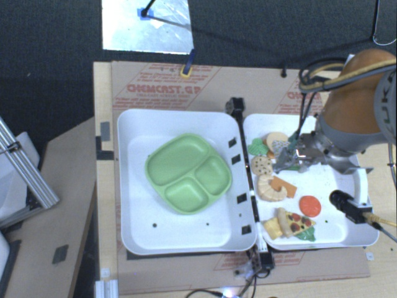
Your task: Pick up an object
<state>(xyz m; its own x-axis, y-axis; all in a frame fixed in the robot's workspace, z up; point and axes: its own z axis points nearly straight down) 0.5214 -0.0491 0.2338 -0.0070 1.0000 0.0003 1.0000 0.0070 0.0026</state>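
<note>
Toy food: a small heap of play pieces lies in the right bin (356, 185), all toward its left half, near the divider between the two bins.
Pieces: a chocolate-chip cookie (262, 165), a green leafy piece (257, 146), a tan round piece (276, 141), a scallop-edged pastry (269, 189) with an orange wedge (285, 185) touching it, a red tomato (309, 205), and a pizza slice (290, 223) at the front.
Tool: it (287, 158) hangs low over the back of the heap, between the tan round piece and the orange wedge, just beside the cookie.
Tool state: I cannot tell; its tip is a blur of grey metal against the food.
Held object: nothing visibly in it.
Left bin: the bin (133, 166) carries a green divided plate (188, 172), well apart from the tool.
Step in hand, as I judge it: settling on one piece and closing on it.
Doing it well: choose a piece with bare floor on two sides; the tomato stands freest, the cookie is crowded.
Approach: come straight down, centred, so neighbours are not shoved.
Risk: thin flat pieces may slip out; the pastry and wedge may lift together.
Check: raise slowly and confirm the piece comes up.
</note>
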